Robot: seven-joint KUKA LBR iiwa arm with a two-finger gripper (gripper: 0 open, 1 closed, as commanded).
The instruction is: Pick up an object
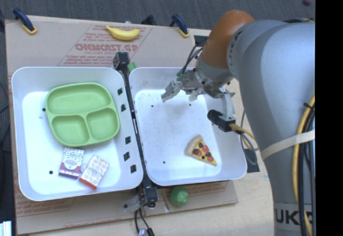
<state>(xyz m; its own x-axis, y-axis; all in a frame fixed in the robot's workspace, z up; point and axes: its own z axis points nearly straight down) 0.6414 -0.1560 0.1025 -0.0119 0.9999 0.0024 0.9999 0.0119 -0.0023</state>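
**Pick not yet made**

Cardboard bench (32, 42) carries two bins. Nearest, a pizza slice (202, 150) lies untouched in the right bin (161, 173). Farther back, the gripper (172, 90) hangs above that bin's far edge, slightly parted, holding nothing. Grasping remains undone.

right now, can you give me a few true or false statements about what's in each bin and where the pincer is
1. The pizza slice lies in the right bin. True.
2. The green divided plate sits in the right bin. False: it is in the left bin.
3. The pincer hangs over the right bin. True.
4. The banana lies inside the left bin. False: it rests on the cardboard beyond the bins.
5. Two small packets lie below the plate. True.
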